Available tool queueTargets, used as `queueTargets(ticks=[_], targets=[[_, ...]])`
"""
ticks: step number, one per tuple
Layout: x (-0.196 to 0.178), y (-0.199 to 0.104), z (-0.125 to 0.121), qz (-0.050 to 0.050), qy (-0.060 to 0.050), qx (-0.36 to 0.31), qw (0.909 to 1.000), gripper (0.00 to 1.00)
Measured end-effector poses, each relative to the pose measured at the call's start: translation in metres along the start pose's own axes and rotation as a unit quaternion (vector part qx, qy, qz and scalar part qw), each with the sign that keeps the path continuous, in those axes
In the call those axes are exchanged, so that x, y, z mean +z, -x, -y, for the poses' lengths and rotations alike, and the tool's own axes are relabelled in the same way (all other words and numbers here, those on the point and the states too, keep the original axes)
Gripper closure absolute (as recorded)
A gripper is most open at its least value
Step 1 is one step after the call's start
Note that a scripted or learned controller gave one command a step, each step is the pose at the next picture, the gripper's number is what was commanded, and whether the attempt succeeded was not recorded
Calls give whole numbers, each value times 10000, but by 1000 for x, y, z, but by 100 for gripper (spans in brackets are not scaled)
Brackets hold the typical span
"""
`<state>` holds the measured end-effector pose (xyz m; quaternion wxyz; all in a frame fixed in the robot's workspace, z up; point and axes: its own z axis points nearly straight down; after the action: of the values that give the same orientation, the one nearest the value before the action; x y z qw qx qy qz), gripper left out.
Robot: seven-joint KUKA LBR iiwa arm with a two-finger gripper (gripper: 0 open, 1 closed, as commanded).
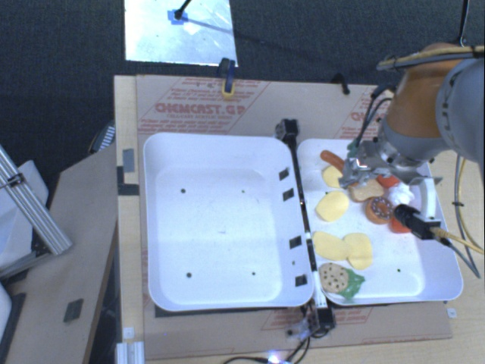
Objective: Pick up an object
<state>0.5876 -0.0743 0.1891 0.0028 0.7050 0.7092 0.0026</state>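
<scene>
Gripper (pixel 362 170) sits low over the upper part of the right bin (pixel 439 283), at the end of the grey arm (pixel 455 108) that enters from the frame's right edge, its orange band (pixel 417 101) just above the wrist; whether it is open or closed, or has hold of anything, cannot be told from this angle, since the metal head hides its tips; directly below and beside it lie a tan biscuit-like piece (pixel 366 191) and a small yellow piece (pixel 332 176), both touching or nearly touching the head; a reddish sausage shape (pixel 331 158) lies just to the upper left of it; a red piece (pixel 388 180) peeks out on its right; a brown frosted doughnut (pixel 378 209) rests just below the tan piece, with a black cable fitting (pixel 413 221) crossing close beside it; further down the bin come a pale yellow wedge (pixel 333 205), two more yellow slices (pixel 345 247) side by side, then a speckled cookie (pixel 333 277) against a green leaf (pixel 352 285) near the lower left corner; the crowding of pieces around the head leaves little free floor there; left bin (pixel 220 226) lies alongside, separated by a dark hinged divider (pixel 299 203); cardboard sheet (pixel 197 106) underlies both bins.
</scene>
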Motion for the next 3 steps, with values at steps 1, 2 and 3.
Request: queueTargets(ticks=[1, 2, 3], targets=[[-21, -57, -7, -9, -21, -15, 10000, 100], [-31, -79, -21, -7, -25, 0, 10000, 100], [-241, -95, 60, -11, 24, -9, 10000, 100]])
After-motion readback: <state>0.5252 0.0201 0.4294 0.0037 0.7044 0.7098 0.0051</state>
